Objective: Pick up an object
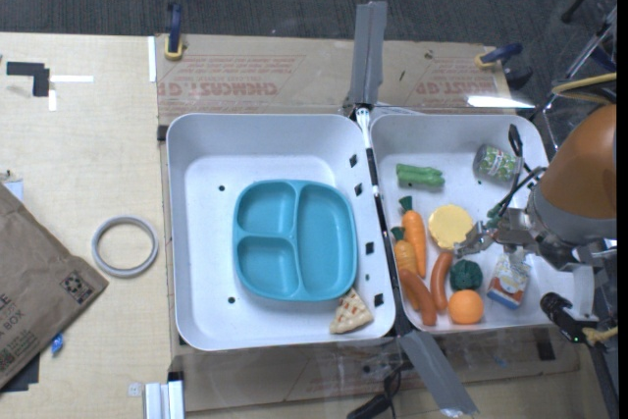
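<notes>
Here we judge the step to be settling on one item in the crowded right white bin (456,130), so we should bring the gripper (488,237) straight down over the round yellow toy (450,225) just beside it, clear of the neighbouring orange carrots (413,240); whether the gripper is open we cannot tell. The left white bin (196,211) holds a teal divided plastic plate (294,240) and a toy pizza slice (350,314).

1 fixed camera looks down at a slant from above the worktop (78,162), far enough back to take in both bins (186,211) whole; the arm (589,172) enters from the right edge.
</notes>
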Controlling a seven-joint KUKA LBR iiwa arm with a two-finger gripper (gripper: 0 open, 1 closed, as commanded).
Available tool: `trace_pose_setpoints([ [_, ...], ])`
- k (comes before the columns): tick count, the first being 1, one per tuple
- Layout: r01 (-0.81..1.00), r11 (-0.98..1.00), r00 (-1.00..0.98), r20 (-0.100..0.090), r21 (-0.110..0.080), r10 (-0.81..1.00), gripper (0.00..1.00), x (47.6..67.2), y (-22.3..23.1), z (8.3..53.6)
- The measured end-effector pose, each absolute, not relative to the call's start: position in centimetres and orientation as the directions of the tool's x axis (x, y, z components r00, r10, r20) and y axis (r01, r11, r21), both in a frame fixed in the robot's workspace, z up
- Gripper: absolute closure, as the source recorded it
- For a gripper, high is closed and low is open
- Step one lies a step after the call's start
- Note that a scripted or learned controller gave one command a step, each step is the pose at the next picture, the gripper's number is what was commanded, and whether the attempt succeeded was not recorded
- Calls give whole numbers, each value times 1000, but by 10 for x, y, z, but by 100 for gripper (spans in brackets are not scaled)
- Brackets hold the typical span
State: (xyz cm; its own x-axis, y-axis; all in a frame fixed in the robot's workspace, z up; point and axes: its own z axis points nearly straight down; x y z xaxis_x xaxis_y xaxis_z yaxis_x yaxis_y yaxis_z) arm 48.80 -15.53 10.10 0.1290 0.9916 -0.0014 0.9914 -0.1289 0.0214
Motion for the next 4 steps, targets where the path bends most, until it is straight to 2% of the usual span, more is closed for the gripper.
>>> trace_pose_setpoints([
  [1, 932, -362, 362, -2, 23, 932, 0, 517, -111, 100],
  [2, 998, -50, 51, -9, 27, 999, 0, 485, -106, 101],
  [3, 998, -56, 57, -13, 28, 998, 100, 485, -109, 110],
  [4, 998, -56, 57, -13, 28, 998, 0, 485, -109, 110],
])
